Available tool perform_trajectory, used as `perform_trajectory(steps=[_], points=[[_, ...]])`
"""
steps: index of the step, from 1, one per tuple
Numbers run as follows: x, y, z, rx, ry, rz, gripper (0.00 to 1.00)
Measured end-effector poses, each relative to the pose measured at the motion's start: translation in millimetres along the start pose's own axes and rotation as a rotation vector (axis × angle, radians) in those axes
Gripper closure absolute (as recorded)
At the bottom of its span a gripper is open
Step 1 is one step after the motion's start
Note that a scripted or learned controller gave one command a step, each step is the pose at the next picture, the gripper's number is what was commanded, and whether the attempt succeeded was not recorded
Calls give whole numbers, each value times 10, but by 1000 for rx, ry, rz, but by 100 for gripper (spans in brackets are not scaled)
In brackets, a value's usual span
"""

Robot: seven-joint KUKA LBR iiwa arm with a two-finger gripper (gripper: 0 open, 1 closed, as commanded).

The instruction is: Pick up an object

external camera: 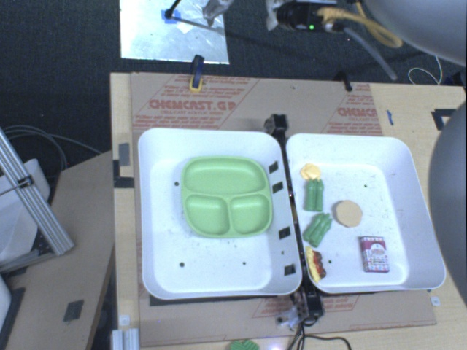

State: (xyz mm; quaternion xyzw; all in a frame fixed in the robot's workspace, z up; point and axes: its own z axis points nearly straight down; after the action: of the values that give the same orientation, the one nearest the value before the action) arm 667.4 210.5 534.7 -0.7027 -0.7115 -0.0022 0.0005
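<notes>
The right bin holds several small objects. A tan round disc lies near its middle, with a red box in front of it. Along its left wall lie a yellow piece, two green pieces, and a yellow-and-red piece. In the left bin rests a green divided plate. My gripper hangs high at the top of the camera view, beyond the bins' far edge. Its two fingers stand apart with nothing between them.
The grey arm fills the top right corner, with yellow cables beside it. A shiny sheet lies on the dark floor behind the bench. Black clips join the bins along their shared wall. A metal frame stands at left.
</notes>
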Motion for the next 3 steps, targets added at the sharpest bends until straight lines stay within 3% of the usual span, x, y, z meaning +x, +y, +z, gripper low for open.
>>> perform_trajectory(steps=[1, 2, 3], points=[[-53, 8, -119, -3, -3, 3, 100], [245, -511, 1843, 19, -8, 5, 100], [261, -1327, 1596, 4, -2, 4, 100]])
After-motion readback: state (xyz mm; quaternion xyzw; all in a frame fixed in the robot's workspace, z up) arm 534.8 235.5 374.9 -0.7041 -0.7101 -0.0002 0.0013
